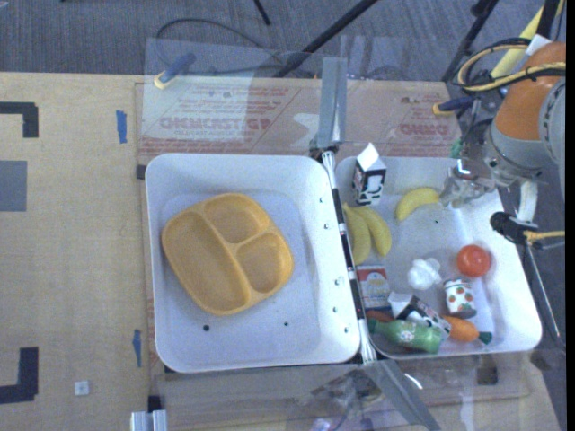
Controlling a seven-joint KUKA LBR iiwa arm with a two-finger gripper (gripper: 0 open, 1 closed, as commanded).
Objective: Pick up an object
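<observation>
Pincer (pixel 456 189) beside banana (pixel 417 202) (long axis left-right), tip toward pincer

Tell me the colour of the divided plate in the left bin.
Yellow-orange; the divided plate shows plainly in the camera view.

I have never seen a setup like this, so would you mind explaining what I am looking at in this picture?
One camera fixed above a bench looks down at a slant on two shallow white bins. The grey machine with the orange band at the right is a robot arm, and its gripper hangs over the right bin, near a single banana. I cannot tell whether it holds anything. The left bin holds a yellow divided plate. The right bin also holds a small milk carton, a pair of bananas, a red tomato, a carrot and other toy foods.
</observation>
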